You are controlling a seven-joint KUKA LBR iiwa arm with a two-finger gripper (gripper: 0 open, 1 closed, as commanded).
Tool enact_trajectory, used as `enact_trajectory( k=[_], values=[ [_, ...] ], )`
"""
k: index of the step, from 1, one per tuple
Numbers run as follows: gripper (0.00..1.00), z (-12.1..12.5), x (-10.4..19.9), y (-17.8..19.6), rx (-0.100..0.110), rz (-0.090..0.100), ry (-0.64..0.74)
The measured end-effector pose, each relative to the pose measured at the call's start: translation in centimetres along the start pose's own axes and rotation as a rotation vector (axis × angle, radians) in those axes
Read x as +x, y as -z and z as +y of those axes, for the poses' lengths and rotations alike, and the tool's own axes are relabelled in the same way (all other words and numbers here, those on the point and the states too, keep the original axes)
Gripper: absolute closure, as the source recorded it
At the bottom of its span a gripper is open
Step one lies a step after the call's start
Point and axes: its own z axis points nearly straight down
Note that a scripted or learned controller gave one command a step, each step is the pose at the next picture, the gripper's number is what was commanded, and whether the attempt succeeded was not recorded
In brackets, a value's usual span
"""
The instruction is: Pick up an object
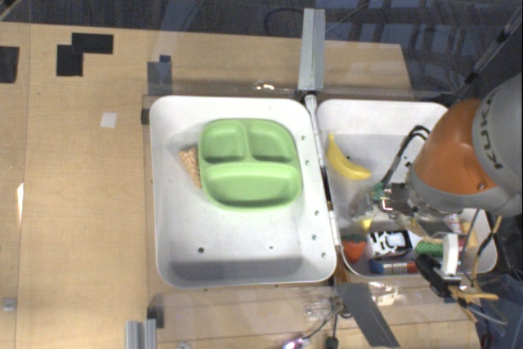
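the arm (458,159) hangs over the right bin (384,112), hiding much of its clutter; whether the gripper (391,212) is apart or together, i cannot tell. a banana (345,161) lies clear at the bin's left, small items below half-hidden.

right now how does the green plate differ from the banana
The green plate is broad, flat and split into compartments; the banana is small, curved and yellow. The plate lies in the left bin, the banana in the right bin, closer to the arm. Neither is being held.
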Motion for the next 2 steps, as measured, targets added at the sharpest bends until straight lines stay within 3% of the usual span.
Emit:
enact_trajectory(
  k=[1, 2],
  values=[
    [1.0, 0.33, 0.2, 1.19, -0.007, 0.002, 0.002],
    [0.0, 0.33, 0.2, 1.2, -0.007, 0.002, 0.002]
  ],
)
